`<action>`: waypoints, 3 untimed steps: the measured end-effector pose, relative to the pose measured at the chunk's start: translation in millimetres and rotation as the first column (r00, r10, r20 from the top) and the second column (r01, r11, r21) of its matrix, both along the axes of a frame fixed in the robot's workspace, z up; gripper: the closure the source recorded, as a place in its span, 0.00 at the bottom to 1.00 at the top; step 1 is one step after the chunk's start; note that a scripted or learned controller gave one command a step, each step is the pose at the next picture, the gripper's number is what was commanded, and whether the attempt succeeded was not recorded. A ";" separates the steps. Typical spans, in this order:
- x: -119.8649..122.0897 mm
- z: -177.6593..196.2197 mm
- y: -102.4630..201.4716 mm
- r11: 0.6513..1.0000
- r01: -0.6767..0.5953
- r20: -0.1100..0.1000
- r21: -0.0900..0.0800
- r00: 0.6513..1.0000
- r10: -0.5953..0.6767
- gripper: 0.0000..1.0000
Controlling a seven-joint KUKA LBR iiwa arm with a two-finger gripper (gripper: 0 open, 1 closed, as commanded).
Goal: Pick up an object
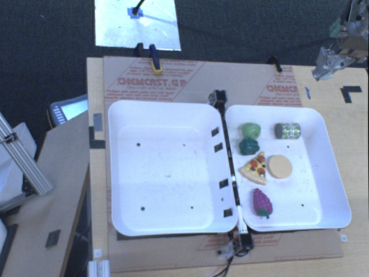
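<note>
The right bin holds several small toys. A light green lump and a dark teal lump lie near its left wall. A small grey and green can lies on its side at the back. A pizza slice touches a tan round disc in the middle. A purple grape bunch lies toward the front. My gripper hangs high at the far right, beyond the back right corner of that bin and well away from every toy.
The left bin stands beside the right one, with a black clipped divider between them. Both rest on a brown board. A shiny metal sheet lies at the back left, and a slanted aluminium bar sits at the far left.
</note>
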State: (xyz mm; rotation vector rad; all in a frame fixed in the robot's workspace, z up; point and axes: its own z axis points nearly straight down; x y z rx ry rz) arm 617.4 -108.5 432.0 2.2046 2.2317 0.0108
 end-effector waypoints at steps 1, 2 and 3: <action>-6.0 52.9 52.2 1.000 0.002 0.000 -0.001 1.000 -0.002 1.00; -37.4 106.9 110.3 1.000 0.003 0.000 0.000 1.000 -0.003 1.00; -32.1 103.3 183.6 1.000 0.003 -0.005 0.000 1.000 -0.003 1.00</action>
